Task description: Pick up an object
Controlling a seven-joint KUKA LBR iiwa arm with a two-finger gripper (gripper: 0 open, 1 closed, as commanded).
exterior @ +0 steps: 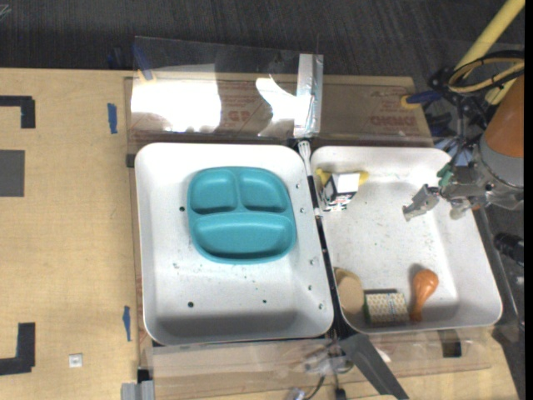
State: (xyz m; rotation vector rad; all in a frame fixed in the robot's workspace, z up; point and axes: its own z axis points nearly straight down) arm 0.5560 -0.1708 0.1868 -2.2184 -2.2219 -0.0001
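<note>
Two bins sat side by side; the pincer [425, 200] hovered over the right bin [379, 236], can't tell its opening, probably lining up a grab.

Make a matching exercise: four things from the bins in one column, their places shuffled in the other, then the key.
Things:
1. teal tray
2. orange pear
3. patterned block
4. gripper

Places:
A. right bin's near edge, left of the pear
B. over the right bin's far right part
C. middle of the left bin
D. right bin's near right corner

Pairs: 1-C, 2-D, 3-A, 4-B
</note>
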